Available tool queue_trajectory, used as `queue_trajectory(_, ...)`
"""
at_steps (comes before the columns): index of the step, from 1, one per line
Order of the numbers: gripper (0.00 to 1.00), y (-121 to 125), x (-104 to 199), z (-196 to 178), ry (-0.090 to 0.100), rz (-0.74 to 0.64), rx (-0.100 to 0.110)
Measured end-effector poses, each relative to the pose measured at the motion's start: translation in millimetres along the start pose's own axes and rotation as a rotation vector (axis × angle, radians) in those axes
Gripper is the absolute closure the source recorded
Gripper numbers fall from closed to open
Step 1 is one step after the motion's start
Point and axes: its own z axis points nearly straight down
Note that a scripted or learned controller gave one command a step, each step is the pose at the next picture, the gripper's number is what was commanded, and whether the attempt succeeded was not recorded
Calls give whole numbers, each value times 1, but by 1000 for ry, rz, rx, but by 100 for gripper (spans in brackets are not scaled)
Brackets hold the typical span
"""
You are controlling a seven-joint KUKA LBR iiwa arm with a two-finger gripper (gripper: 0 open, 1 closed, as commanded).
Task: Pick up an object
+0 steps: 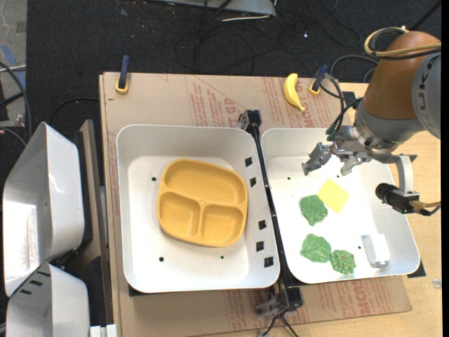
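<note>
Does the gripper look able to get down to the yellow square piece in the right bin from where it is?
Probably yes. The gripper hangs just above and beside the yellow square piece, which lies flat on the right bin floor. The nearest green piece touches one edge; the other sides look free.

Red print on the cardboard (pixel 210 93) — too faint to read.

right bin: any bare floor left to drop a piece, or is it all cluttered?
Right white bin: bare strip along its left side, between the divider and the green leafy pieces. Also bare beside the right wall, above the small white block. Crowded in the centre and along the near edge: yellow square piece, second leafy piece, green bumpy piece. Gripper hangs over the far end.
</note>
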Motion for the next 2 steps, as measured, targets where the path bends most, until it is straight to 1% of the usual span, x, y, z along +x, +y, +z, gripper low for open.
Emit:
queue_trajectory(1,0,3,0,-8,-2,-2,-14)
queue_trajectory(2,0,2,8,38,-1,-2,-10)
